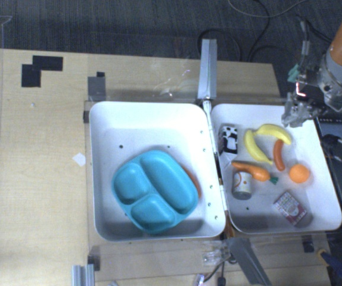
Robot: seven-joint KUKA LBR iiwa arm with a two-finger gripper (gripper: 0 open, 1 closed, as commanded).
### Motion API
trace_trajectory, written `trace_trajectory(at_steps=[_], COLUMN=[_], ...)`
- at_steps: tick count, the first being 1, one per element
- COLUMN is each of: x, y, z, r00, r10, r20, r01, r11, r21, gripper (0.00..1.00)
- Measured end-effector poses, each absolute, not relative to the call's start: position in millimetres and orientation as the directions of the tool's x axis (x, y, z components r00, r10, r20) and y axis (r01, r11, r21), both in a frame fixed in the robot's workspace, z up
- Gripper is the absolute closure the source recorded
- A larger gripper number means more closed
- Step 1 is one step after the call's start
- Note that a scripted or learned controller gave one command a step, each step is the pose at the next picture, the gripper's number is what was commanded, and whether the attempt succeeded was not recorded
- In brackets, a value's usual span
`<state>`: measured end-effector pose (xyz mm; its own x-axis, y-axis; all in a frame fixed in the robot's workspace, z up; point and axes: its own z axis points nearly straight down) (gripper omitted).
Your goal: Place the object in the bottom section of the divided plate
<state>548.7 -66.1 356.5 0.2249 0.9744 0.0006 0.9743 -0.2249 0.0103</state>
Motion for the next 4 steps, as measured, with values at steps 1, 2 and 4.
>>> trace_trajectory(at_steps=[1, 2, 4], x=[627.5, 627.5, 670.4], y=[-40, -40, -3], z=[377, 377, 214], r00=[0.293, 0.293, 0.395], r10=[0.956, 0.956, 0.919], r20=[0.001, 0.001, 0.003], r01=[0.956, 0.956, 0.919], r11=[-0.293, -0.293, -0.395], r21=[0.005, 0.005, 0.006], gripper=[1.0, 0.0, 1.0])
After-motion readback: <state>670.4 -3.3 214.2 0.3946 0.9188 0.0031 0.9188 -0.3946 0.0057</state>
